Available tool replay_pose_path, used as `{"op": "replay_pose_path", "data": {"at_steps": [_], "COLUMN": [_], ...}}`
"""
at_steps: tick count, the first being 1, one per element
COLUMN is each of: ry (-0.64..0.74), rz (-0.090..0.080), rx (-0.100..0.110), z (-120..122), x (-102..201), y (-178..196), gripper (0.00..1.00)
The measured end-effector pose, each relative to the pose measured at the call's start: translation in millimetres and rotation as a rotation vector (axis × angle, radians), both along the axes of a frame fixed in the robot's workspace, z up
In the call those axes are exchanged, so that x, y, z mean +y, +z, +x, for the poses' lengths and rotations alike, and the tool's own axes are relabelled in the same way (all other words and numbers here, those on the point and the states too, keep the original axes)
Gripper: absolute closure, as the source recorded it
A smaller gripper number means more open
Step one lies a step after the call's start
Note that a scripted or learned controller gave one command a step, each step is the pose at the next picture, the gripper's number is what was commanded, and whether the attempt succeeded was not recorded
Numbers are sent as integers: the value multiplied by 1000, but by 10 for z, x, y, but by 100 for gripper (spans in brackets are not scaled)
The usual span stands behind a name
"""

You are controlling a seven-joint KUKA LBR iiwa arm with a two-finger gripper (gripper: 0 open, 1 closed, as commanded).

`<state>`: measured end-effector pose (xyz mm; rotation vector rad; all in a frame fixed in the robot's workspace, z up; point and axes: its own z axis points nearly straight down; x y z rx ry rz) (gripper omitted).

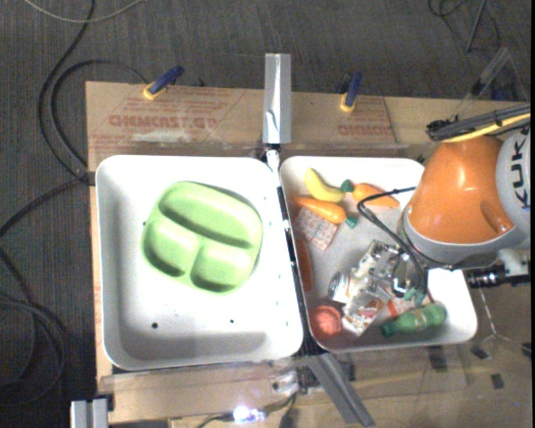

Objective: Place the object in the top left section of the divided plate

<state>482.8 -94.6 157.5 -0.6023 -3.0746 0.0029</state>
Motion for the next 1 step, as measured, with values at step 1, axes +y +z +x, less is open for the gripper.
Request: {"op": "replay_pose_path", "data": {"at_steps": [1], "ry": [-139], "rz": [1], "rx": [-2], "z": [13], "x": [638], "y": [394], "gripper": [100]}}
